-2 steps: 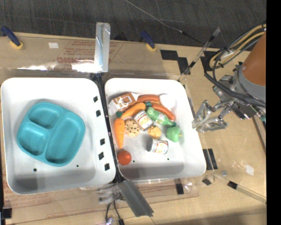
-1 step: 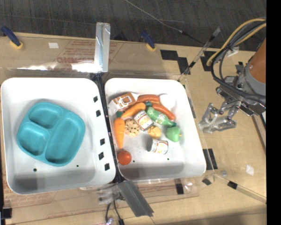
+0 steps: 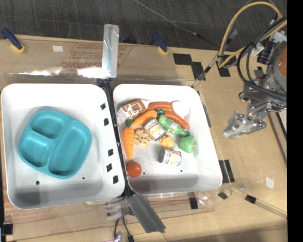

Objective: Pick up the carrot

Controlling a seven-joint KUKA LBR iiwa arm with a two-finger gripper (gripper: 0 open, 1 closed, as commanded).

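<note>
camera view shows the gripper (image 3: 245, 124) over the bare bench, well right of the right bin (image 3: 208, 160) and holding nothing. its fingers point down and to the left, but if they are wide or narrow i cannot tell.

the carrot (image 3: 128, 141) lies in the right bin, close to the left wall, with its green end up and its tip down near a tomato (image 3: 134, 169). a cookie (image 3: 141, 137) is just beside it on the right. for a good grasp, i think the arm must travel left across the bin, turn the fingers across the short width of the carrot and come down on its middle, away from the wall and the cookie.

the right bin also holds sausages (image 3: 159, 106), cans (image 3: 172, 158), a green pepper (image 3: 188, 144) and other toy food, close together. the left bin (image 3: 10, 105) holds a teal tray (image 3: 54, 142) with three compartments.
</note>
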